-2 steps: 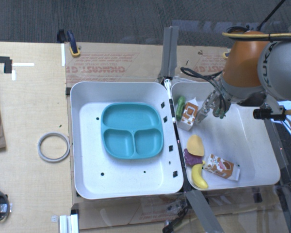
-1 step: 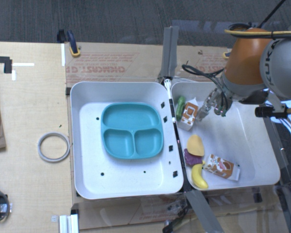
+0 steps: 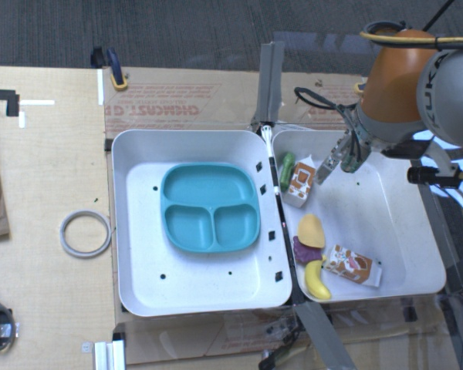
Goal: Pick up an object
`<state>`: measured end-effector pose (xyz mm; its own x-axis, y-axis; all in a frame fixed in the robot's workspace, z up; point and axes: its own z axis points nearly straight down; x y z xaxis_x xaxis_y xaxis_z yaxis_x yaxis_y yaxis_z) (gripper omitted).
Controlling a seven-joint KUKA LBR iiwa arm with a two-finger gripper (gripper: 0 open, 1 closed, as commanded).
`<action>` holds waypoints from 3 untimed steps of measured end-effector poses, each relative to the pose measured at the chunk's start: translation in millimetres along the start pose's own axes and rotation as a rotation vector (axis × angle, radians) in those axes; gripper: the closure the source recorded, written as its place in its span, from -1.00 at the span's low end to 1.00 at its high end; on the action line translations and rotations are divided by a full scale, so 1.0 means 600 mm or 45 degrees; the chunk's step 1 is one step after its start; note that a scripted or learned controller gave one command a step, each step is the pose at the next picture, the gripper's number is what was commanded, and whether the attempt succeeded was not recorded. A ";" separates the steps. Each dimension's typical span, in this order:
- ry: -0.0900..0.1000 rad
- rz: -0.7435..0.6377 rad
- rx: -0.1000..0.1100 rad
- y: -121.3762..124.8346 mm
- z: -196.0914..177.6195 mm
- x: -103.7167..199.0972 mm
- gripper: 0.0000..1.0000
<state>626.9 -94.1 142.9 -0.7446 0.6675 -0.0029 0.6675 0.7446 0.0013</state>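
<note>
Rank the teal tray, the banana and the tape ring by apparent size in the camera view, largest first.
1. teal tray, clearly largest.
2. tape ring.
3. banana, smallest, though the ring's hollow centre makes this pair closer.

A pale wooden bench top (image 3: pixel 46 176) lies left; dark grey carpet floor (image 3: pixel 177 14) stretches far behind it.

tray (image 3: pixel 211 207) in left bin (image 3: pixel 131 206); banana (image 3: pixel 316 280) in right bin (image 3: pixel 405 230).

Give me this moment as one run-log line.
gripper: over right bin, nothing visibly held | nearest: small carton | banana, snack packet lower | teal tray: left bin
</note>
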 end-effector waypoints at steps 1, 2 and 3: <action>0.000 0.000 0.000 0.000 0.000 0.000 -1.00; 0.002 -0.176 0.001 -0.020 -0.082 0.112 -1.00; 0.004 0.218 0.003 -0.062 0.030 0.072 -1.00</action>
<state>569.8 -93.0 124.8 -0.6201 0.7845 0.0003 0.7845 0.6201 -0.0012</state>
